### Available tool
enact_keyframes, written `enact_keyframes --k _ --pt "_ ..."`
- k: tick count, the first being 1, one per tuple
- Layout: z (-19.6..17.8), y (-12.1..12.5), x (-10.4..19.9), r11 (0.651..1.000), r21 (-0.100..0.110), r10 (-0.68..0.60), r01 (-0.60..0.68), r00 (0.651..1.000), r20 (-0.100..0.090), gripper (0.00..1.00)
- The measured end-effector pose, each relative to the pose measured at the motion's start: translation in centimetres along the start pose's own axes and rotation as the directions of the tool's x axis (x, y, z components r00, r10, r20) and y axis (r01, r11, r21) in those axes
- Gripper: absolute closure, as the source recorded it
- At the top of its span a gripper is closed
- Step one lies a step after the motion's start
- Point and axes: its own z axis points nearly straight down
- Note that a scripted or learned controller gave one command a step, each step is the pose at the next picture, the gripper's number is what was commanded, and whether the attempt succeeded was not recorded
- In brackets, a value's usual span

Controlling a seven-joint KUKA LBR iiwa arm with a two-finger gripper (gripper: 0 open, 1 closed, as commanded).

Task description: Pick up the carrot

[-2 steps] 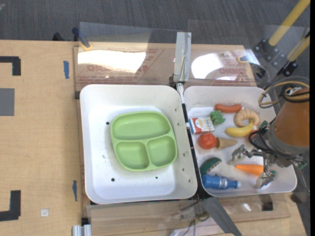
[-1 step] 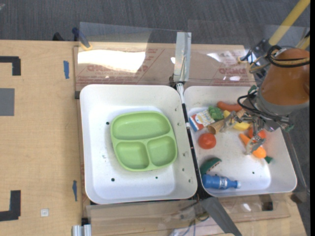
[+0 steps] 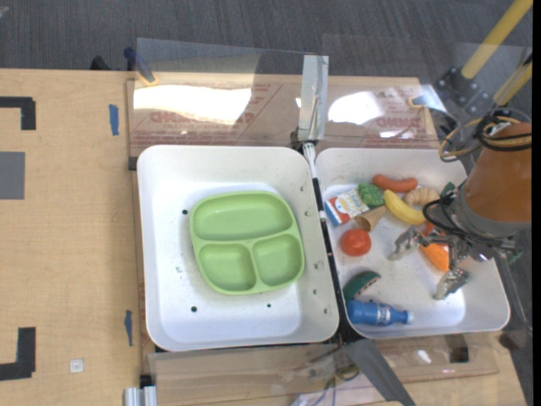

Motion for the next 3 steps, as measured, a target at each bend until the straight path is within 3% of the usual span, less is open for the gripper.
enact_keyframes --k 1,2,3 --pt "-1.4 -0.2 -0.6 1.000 0.010 0.001 -0.001 1.000 0.013 1.00" --pt "-0.2 -0.2 0.3 0.961 0.006 -0.276 0.276 0.961 0.006 1.00" --pt "-1.3 -0.3 0.0 0.962 0.011 -0.273 0.273 0.962 0.012 1.00"
